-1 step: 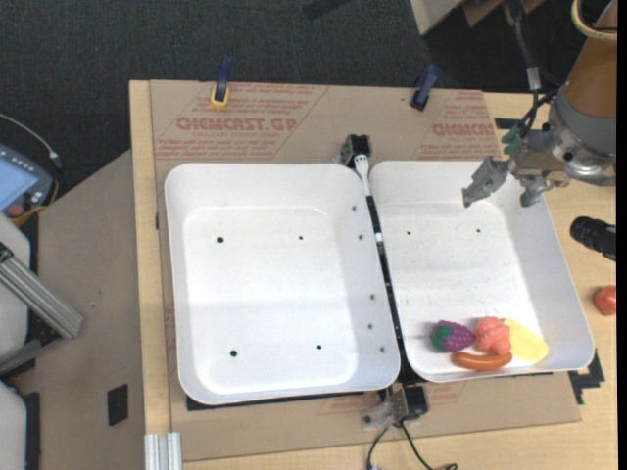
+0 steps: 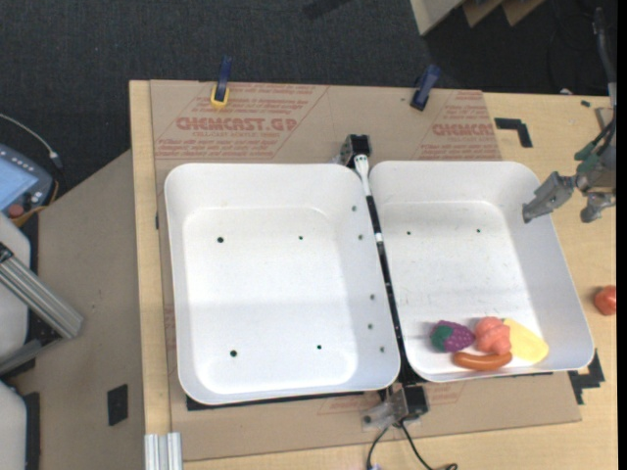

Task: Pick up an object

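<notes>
Several small toy foods lie bunched in the front right corner of the right bin (image 2: 460, 262): a purple grape cluster (image 2: 452, 336), a pink-red piece (image 2: 494, 334), a yellow piece (image 2: 529, 344) and an orange sausage-like piece (image 2: 481, 360). My gripper (image 2: 566, 207) hangs at the right bin's far right rim, well behind the toys. It is open, its two grey fingers (image 2: 540, 204) are spread apart, and nothing is between them.
The left bin (image 2: 265, 282) sits beside the right one, with a black divider strip (image 2: 377, 253) between them. A small orange object (image 2: 605, 300) lies on the bench outside the right bin. Clamps (image 2: 222, 91) (image 2: 425, 88) hold the cardboard's back edge.
</notes>
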Motion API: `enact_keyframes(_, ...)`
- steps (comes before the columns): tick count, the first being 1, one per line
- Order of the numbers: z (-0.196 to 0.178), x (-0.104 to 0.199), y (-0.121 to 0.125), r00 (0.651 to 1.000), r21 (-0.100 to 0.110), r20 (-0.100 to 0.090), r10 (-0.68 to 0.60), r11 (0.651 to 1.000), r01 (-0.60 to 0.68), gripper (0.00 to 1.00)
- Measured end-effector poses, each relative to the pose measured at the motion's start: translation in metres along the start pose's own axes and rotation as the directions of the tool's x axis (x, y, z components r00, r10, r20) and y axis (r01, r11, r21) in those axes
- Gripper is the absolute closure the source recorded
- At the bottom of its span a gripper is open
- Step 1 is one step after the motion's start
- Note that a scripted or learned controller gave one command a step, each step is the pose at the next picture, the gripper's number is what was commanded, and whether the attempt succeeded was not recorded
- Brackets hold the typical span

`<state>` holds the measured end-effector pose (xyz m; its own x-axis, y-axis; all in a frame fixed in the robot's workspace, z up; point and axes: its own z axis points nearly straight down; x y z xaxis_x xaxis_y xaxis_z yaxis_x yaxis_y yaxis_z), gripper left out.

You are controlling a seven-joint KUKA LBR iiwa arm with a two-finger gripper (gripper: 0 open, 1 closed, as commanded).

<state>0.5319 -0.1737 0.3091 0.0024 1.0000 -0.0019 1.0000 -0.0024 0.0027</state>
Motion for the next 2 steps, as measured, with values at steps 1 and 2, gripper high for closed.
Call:
enact_keyframes(1,0.025,-0.053,-0.027,1.000,0.006,-0.002,0.003,1.000,-0.003,0.00)
enact_keyframes(2,0.141,-0.001,-0.056,1.000,0.015,-0.009,-0.004,1.000,0.004,0.00)
